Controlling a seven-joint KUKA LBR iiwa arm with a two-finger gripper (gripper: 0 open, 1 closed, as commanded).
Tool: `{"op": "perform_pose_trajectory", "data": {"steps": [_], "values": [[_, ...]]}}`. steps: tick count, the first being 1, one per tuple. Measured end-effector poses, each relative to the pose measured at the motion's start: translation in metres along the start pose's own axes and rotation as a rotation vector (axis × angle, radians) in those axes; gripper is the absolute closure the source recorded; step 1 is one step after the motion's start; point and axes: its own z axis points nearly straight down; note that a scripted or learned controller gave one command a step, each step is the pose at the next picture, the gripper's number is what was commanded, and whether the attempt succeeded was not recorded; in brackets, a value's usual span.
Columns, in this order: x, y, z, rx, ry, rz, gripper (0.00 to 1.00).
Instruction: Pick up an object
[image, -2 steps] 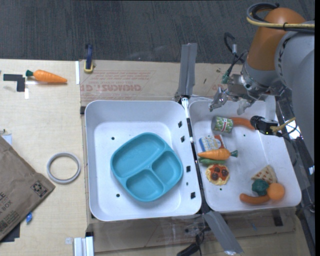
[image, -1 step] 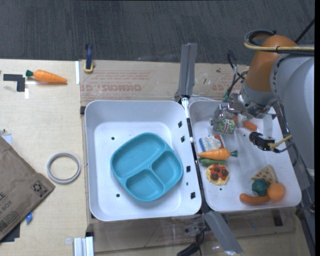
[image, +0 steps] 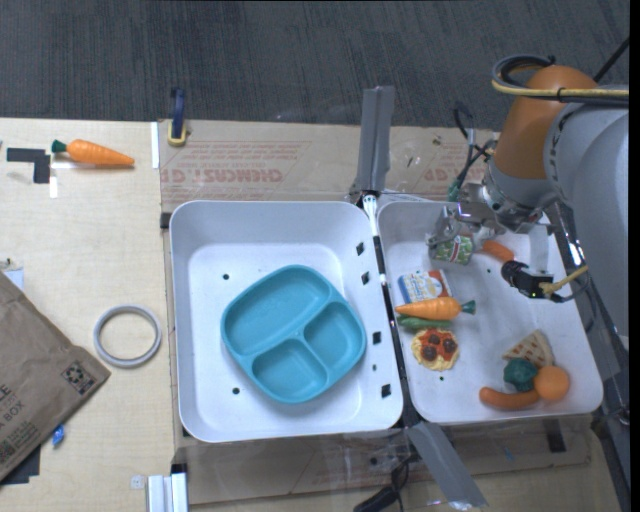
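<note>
My gripper (image: 458, 228) hangs low over the back left part of the right bin (image: 585, 330), reaching in from the right. Directly under it, and touching or nearly touching it, is a small green and white packet (image: 452, 249). An orange piece (image: 497, 250) lies just to the right of the packet. Toward the front lie a blue and white carton (image: 418, 287), a carrot (image: 432, 309) and a small round pizza (image: 436, 348). At the front right, a bread wedge (image: 530, 349), a green item (image: 519, 373), an orange ball (image: 551, 383) and a sausage (image: 503, 399) are clustered together.
The left bin (image: 200, 300) holds a blue divided plate (image: 293, 333). On the bench to the left lie another carrot (image: 92, 153), a grey ring (image: 127, 334) and a brown cardboard box (image: 30, 390). A black cable end (image: 522, 273) dangles beside the gripper.
</note>
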Motion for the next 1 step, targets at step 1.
{"op": "perform_pose_trajectory", "data": {"steps": [1], "values": [[0.0355,-0.0034,-0.0967,0.001,0.002,-0.015,1.00]]}}
